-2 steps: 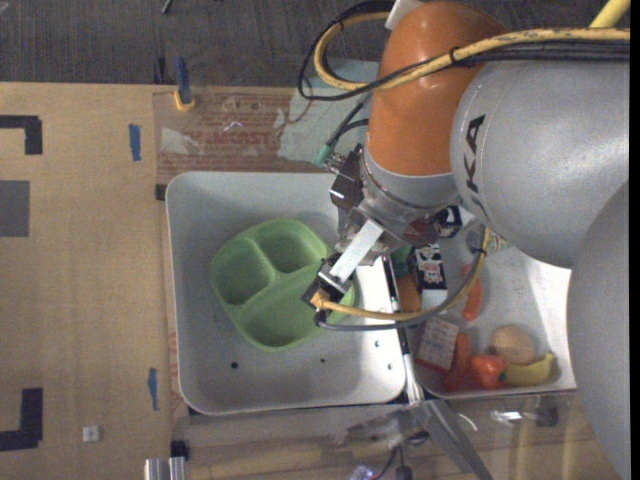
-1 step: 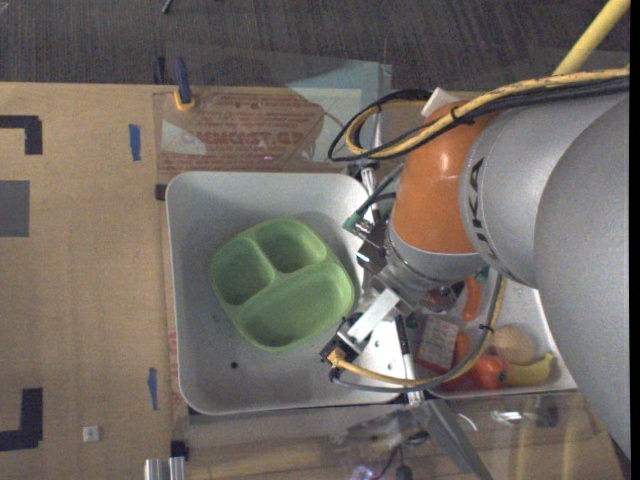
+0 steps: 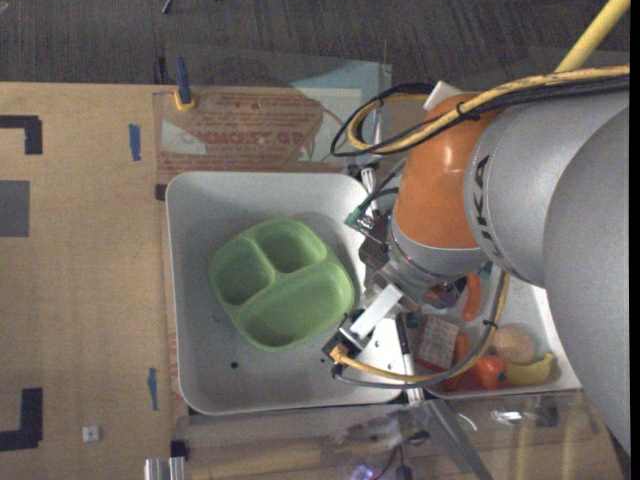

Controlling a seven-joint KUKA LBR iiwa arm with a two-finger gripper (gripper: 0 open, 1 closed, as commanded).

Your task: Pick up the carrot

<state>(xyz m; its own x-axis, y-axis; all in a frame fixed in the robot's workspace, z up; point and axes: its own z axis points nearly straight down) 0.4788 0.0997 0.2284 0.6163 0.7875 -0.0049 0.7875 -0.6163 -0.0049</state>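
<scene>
A slim orange piece that looks like the carrot (image 3: 473,298) stands on end in the right bin (image 3: 560,363), mostly hidden behind the arm. The grey arm with its orange band (image 3: 440,193) reaches in from the right and hangs over the rim shared by the two bins. My gripper (image 3: 437,293) points down under the wrist, just left of the carrot. The wrist covers most of the gripper.
A green divided plate (image 3: 282,283) lies in the left bin (image 3: 200,218). The right bin also holds a small printed box (image 3: 437,340), a red-orange item (image 3: 487,371), a tan ball (image 3: 515,344) and a banana (image 3: 532,370). Cables (image 3: 400,373) loop below the wrist.
</scene>
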